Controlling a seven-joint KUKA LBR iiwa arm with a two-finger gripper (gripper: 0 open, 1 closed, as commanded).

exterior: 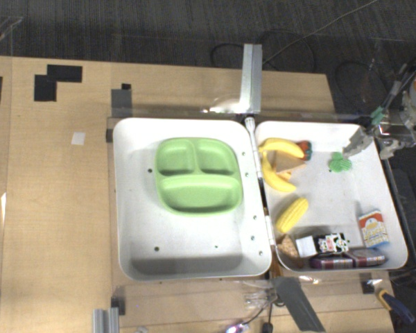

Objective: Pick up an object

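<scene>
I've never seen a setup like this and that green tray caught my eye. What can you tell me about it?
The green tray is a light green divided plate that looks like plastic, with rounded corners. It has three shallow compartments: two small ones at the far side and one wide one nearer the camera. It lies flat and right side up, about the middle of the left bin, turned slightly askew to the bin's walls. It rests on the bin floor, apart from the walls.
</scene>
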